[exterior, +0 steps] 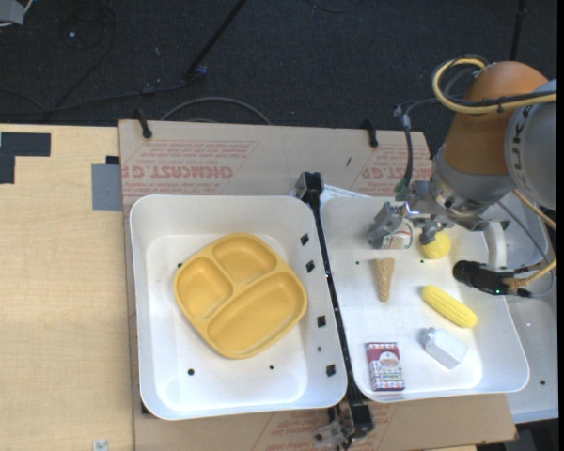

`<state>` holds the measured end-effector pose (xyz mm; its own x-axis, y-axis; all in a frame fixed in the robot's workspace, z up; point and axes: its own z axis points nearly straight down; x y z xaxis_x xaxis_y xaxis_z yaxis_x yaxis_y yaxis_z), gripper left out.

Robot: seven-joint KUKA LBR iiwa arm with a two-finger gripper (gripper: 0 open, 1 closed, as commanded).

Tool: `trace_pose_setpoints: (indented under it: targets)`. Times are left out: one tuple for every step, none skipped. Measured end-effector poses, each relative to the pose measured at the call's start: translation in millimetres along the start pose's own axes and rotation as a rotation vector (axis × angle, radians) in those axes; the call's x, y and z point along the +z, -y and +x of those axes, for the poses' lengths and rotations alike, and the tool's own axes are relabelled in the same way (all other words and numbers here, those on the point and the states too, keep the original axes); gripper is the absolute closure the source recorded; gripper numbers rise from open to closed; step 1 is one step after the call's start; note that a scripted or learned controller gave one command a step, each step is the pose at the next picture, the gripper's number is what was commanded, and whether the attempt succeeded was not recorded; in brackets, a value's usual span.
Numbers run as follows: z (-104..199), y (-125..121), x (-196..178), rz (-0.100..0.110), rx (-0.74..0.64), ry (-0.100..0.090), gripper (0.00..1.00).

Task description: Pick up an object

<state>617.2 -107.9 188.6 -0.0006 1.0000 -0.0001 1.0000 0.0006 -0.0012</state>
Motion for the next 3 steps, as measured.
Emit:
trace_pose_setpoints:
  targets:
    - [1.3,0.5,64.1,0.006,0.000,-0.001,0.00]
    - [2.4,1.3,103.5,0.005,0.001,-0.001,0.00]
    - [1.6,1.1,91.5,0.004,0.004,-0.001,1.00]
